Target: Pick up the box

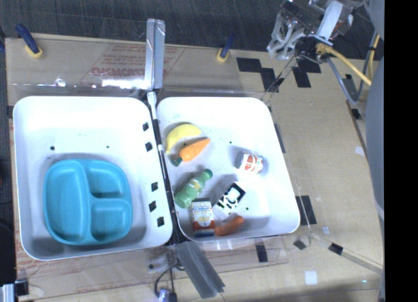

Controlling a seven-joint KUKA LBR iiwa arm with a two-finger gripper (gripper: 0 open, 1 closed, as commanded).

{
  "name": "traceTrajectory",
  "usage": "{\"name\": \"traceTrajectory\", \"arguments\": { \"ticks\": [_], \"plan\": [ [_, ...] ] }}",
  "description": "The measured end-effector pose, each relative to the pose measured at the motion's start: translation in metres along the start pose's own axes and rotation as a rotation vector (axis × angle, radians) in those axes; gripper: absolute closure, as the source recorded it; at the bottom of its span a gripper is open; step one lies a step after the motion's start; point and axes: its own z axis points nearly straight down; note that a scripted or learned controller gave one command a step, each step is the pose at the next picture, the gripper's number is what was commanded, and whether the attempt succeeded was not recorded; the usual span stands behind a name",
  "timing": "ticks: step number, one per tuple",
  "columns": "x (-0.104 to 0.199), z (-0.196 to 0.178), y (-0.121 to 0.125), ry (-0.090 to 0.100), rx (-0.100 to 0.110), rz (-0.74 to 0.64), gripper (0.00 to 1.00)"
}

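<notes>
Toward the lower middle of the frame we see the small black box with white markings (230, 197) lying tilted on the floor of the right-hand shallow white bin (277, 163), well below and left of the arm.

The grey two-finger gripper (285, 40) hangs in the upper right of the frame, above the tan tabletop (326, 163) and beyond the bin's far right corner, well apart from everything in the bin. Nothing sits between the jaws; whether they are spread or closed we cannot tell from this slant.

Around the box we find several other things in the same bin. A small carton with a red and white label (202, 215) stands just left of it, and an orange-red sausage-shaped piece (228, 226) lies just below it near the bin's lower wall. A green plastic bottle (191, 189) lies on its side to the upper left of the box. A red and white can (249, 162) lies on its side to the upper right. Higher up, a yellow banana (181, 134) and an orange carrot (194, 150) touch one another.

In the left-hand white bin (39, 117) a light blue divided plastic plate (87, 201) rests in the lower left part.
</notes>
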Motion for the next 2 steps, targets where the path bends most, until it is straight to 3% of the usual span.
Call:
{"name": "traceTrajectory", "arguments": {
  "ticks": [1,2],
  "plan": [
    [-0.015,-0.001,-0.004,0.0,0.002,-0.198,1.0],
    [-0.038,-0.001,0.032,0.001,-0.002,-0.146,1.0]
  ]
}}
